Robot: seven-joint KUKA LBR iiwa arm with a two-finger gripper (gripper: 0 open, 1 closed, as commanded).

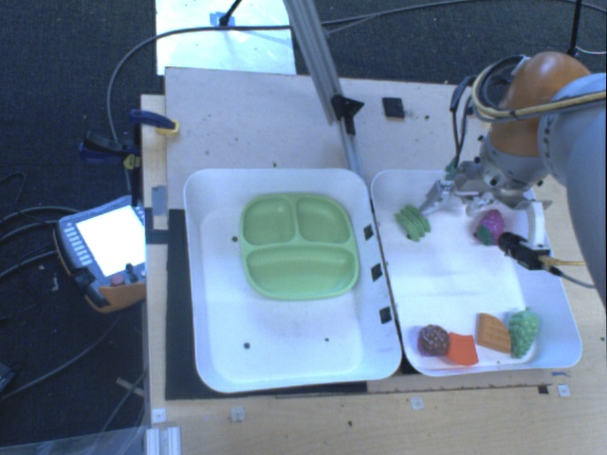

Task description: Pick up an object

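My gripper [486, 209] hangs over the far part of the right bin [455, 282], open, its fingers spread wide to left and right. A magenta, berry-like object [490, 226] lies on the bin floor just below the gap, and I cannot tell whether the fingers touch it. A green ridged object [413, 222] rests beside the left fingertip [435, 197]. Along the bin's near edge lie a brown round piece [433, 339], an orange block [462, 350], a tan wedge [493, 333] and a green broccoli-like piece [524, 330].
The left bin [204, 254] holds a green divided plate [299, 245]. A slanted metal pole [318, 45] ends near the bins' shared far corner. A black part with a cable [517, 246] sticks out below the wrist. The arm's orange band [541, 74] is at upper right.
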